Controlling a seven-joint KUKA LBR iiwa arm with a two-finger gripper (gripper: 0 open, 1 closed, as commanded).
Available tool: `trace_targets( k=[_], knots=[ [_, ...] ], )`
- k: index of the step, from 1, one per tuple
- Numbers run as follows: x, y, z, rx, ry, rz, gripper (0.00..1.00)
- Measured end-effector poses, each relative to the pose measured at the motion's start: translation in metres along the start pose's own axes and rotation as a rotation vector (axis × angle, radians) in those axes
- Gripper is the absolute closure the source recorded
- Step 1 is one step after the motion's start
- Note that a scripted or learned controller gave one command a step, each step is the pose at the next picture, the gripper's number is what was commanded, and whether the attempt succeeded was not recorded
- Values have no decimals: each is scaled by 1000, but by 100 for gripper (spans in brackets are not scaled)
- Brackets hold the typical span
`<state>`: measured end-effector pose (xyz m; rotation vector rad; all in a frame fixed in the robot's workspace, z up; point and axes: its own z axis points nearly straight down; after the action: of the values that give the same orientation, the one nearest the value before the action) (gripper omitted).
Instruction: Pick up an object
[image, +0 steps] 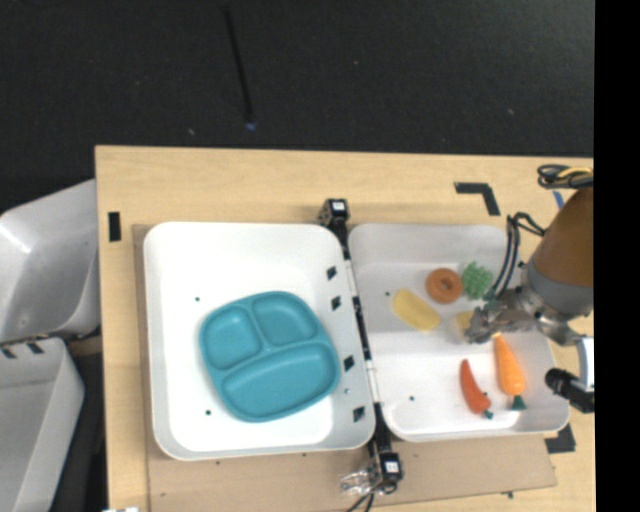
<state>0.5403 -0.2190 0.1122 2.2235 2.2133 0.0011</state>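
The right bin (420, 400) holds several toy foods: a yellow piece (415, 310), an orange round piece (444, 285), a green leafy piece (476, 279), a red pepper (473, 387) and an orange carrot (511, 368). My gripper (487, 324) hangs low over the right bin, just right of the yellow piece and above the carrot's top end. A small yellowish bit (464, 320) shows at its left side. The arm's orange band (570, 240) rises behind it at the right edge.
The left bin (170, 260) carries a blue divided plate (268, 355). Black clips (333, 211) sit along the seam between the bins. Cables run near the arm at the upper right. Bare wooden bench (250, 180) surrounds both bins.
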Motion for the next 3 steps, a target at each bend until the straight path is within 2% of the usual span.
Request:
trace_targets(
  k=[1,3],
  knots=[
    [-2,2,-65,-4,-1,-7,100],
    [-6,9,-142,-2,0,-9,100]
  ],
)
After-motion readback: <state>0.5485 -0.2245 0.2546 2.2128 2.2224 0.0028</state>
